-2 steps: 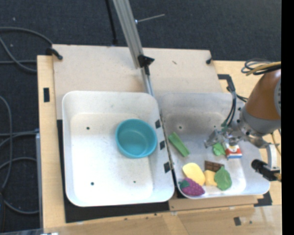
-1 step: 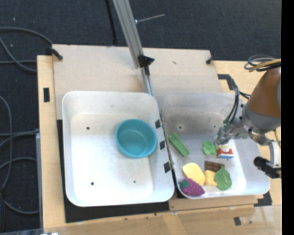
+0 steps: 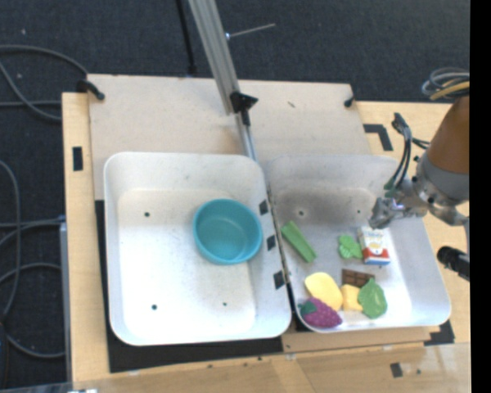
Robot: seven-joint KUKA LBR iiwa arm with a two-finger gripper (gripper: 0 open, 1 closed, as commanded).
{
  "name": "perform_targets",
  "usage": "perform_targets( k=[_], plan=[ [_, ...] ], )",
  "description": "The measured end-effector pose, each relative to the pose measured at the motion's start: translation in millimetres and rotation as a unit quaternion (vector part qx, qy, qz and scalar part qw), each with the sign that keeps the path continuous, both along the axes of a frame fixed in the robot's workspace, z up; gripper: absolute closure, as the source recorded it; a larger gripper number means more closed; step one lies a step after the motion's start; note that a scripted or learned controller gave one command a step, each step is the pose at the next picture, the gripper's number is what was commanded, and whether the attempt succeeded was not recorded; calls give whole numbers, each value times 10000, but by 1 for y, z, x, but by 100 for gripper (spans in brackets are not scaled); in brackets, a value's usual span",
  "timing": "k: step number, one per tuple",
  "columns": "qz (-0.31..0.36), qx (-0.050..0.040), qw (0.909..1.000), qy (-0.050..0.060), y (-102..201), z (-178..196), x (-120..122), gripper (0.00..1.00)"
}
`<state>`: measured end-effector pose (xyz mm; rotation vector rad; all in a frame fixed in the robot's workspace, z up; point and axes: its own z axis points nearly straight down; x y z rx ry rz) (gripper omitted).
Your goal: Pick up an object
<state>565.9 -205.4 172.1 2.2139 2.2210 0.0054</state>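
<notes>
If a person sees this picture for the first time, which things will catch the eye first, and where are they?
The teal bowl stands out most, alone in the middle of the left bin. Next comes the cluster of small colourful toys in the right bin: a green stick, a yellow piece and purple grapes near its front edge. The arm's pincer is over that bin's right side, just above a small white carton.
</notes>
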Motion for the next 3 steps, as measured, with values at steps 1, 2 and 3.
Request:
perform_targets(
  k=[1,2,3],
  plan=[
    [4,-5,10000,-11,-1,65,1,100],
    [11,7,10000,16,-2,77,2,100],
    [22,14,10000,23,51,81,9,100]
  ],
)
